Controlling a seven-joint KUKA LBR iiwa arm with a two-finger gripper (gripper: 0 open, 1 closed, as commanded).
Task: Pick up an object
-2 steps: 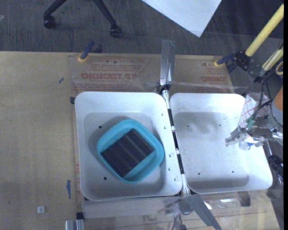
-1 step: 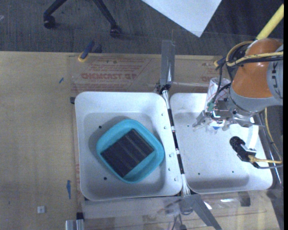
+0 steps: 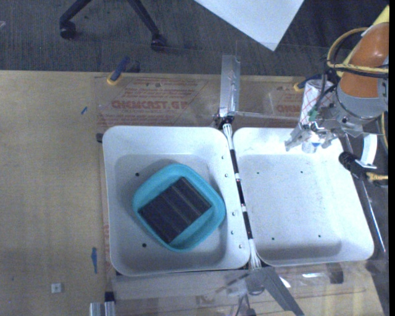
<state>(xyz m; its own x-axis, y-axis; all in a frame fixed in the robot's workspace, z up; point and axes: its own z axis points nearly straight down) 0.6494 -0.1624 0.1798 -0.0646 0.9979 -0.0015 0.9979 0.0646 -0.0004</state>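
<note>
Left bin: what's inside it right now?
The left bin holds one teal container with a dark ribbed block lying in it. Whatever sits beneath the container or the block is covered.

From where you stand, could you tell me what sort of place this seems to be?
Probably a robotics lab: a wooden bench bears two white bins, the left one holding a teal tray; the arm reaches in, and an office chair base stands on carpet.

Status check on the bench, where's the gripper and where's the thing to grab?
Gripper over the right bin's far edge, nothing between its fingers. Blue tray with its dark insert sits in the left bin, untouched. Nothing on top of it.
</note>
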